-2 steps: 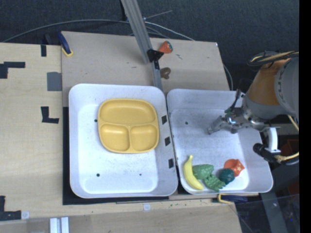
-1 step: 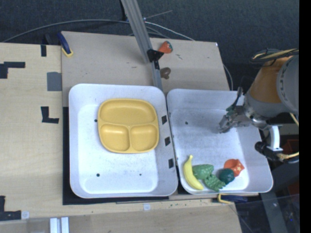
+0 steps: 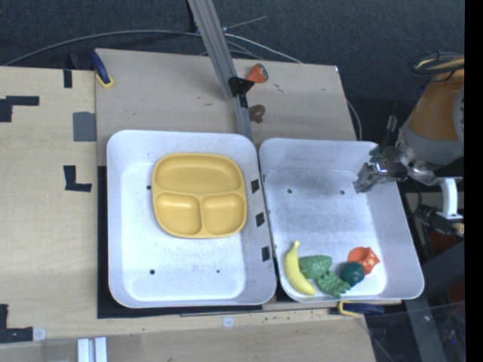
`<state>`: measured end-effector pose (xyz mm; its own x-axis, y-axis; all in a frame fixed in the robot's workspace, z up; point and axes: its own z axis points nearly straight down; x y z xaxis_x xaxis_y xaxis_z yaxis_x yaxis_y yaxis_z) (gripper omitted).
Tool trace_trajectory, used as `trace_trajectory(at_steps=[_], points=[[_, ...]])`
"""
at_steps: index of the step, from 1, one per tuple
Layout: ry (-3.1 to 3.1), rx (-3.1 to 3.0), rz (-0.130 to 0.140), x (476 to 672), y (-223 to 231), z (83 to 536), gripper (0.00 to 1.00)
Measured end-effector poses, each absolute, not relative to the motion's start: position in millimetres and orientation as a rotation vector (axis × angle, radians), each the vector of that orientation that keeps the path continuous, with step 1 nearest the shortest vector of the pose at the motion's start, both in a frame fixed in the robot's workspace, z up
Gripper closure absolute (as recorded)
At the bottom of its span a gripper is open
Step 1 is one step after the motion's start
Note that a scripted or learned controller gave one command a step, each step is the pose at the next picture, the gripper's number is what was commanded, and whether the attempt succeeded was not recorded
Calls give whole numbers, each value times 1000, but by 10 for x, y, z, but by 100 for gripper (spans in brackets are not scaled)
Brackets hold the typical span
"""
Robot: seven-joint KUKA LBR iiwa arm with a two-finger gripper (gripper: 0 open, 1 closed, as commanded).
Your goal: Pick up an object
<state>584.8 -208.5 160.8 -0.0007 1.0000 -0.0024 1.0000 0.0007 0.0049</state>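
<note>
Our pincer [image 3: 367,176] hovers at the right bin's [image 3: 324,202] three o'clock rim, its opening impossible to judge, so we'd swing toward five o'clock, where the banana [image 3: 296,271], green toys [image 3: 321,272] and orange toy [image 3: 364,258] crowd together, well clear of the yellow tray [image 3: 200,194].

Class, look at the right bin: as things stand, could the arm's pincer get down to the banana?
Probably yes. The pincer sits at the right bin's far right rim, and bare floor lies between it and the banana. Green toys crowd the banana's right side, though.
</note>
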Motion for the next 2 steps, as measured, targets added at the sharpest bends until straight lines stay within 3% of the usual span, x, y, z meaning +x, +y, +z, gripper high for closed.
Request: trace_trajectory(at_steps=[1,2], points=[[2220,2217,3,5859,-2083,2140,100],[2230,2215,2,5825,-1509,2248,100]])
